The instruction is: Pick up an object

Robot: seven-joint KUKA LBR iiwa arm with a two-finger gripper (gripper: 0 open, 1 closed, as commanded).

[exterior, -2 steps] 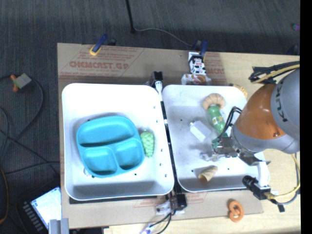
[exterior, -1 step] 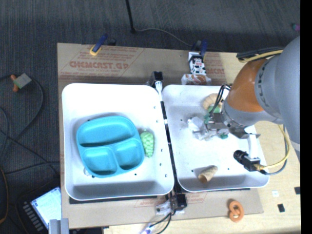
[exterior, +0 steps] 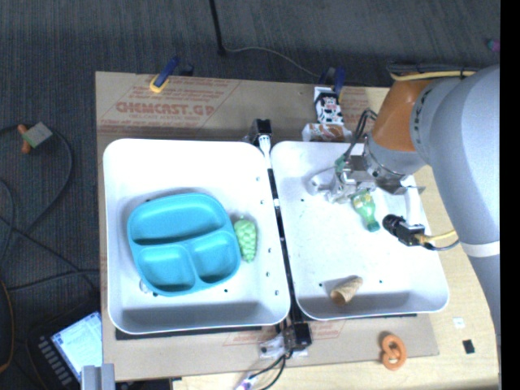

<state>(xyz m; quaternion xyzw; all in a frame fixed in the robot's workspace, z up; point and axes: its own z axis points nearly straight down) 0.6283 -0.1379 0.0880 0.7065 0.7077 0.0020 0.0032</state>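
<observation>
My gripper [exterior: 335, 187] hangs over the far part of the right bin [exterior: 422, 291], with the grey arm and its orange band reaching in from the right. Just to its right and a little nearer lies a small green object [exterior: 366, 210], close against the gripper's body; I cannot tell whether they touch. A tan cone-shaped object [exterior: 344, 289] lies near the right bin's front wall. In the left bin [exterior: 122, 299], a light-green knobbly object [exterior: 245, 239] rests beside a blue divided plate [exterior: 182, 242].
A black divider [exterior: 277, 210] runs between the two bins. An orange ring [exterior: 393, 349] lies on the bench in front of the right bin. A small black-and-white figure [exterior: 328, 109] and blue clamps [exterior: 166, 74] stand along the bench's far edge.
</observation>
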